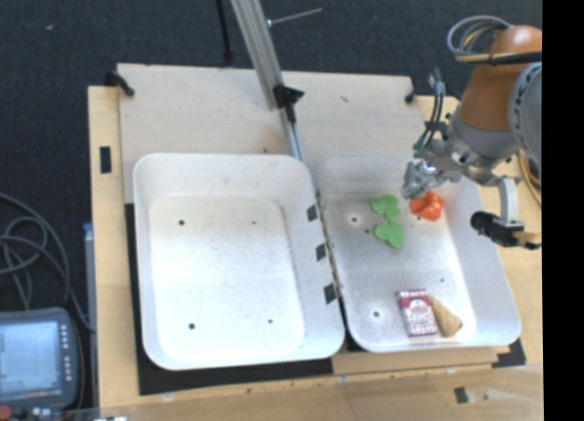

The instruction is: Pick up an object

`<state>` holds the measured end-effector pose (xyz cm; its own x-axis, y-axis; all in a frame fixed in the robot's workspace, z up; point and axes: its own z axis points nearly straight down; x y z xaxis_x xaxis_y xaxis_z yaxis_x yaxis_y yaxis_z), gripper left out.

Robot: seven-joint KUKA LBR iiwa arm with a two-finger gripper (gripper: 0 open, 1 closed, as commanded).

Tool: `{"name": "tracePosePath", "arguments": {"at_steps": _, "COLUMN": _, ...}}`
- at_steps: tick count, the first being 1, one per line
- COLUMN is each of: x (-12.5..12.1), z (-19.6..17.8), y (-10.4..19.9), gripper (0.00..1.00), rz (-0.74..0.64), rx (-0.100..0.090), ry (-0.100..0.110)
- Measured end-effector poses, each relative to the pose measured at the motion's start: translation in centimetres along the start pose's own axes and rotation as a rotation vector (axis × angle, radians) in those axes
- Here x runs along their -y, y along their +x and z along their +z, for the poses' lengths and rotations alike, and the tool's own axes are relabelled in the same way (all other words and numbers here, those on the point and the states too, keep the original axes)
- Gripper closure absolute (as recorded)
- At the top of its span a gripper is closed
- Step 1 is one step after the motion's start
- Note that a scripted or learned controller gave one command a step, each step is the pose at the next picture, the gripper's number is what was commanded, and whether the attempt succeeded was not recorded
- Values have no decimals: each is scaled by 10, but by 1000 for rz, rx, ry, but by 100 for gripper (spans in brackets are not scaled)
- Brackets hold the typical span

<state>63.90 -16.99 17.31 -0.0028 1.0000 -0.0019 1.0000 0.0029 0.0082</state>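
Tabletop (210,109): pale wood board on a dark floor, carrying two shallow white bins side by side.

Left bin (155,227): speckled white, with a few small dark holes in its floor.

Right bin (484,300): holds all loose items listed below.

Item 1, orange object (428,207): small, bright orange, shape unclear (partly covered by the jaws). It lies in the far right part of the right bin, directly under and touching the gripper tip as seen from this camera.

Item 2, green pieces (388,220): two flat leaf-like green shapes, one just above the other, near the middle of the right bin and just left of the orange object.

Item 3, small red box (417,312): rectangular, red with a pale panel on its face; print is present but too small to read. It lies near the front edge of the right bin.

Item 4, tan cone-shaped piece (446,318): touching the red box on its right side.

Arm (497,99): grey with an orange band, reaching in from the right, cables looped above it.

Gripper (421,175): lowered over the far right part of the right bin, at the orange object. Whether the jaws are open, closed or gripping the object cannot be told.

Other fixtures: a slanted aluminium post (255,31) rising from the far side of the tabletop; a pendant screen (35,360) with cables at lower left (its display not legible).
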Motion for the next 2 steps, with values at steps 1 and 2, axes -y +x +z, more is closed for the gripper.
{"name": "tracePosePath", "arguments": {"at_steps": 1, "x": -2, "z": -55, "y": -2, "gripper": 100, "rz": -1, "rx": 1, "ry": 0}}
{"name": "tracePosePath", "arguments": {"at_steps": 2, "x": 14, "z": -59, "y": 37, "gripper": 100, "rz": -2, "rx": -2, "ry": 7}}
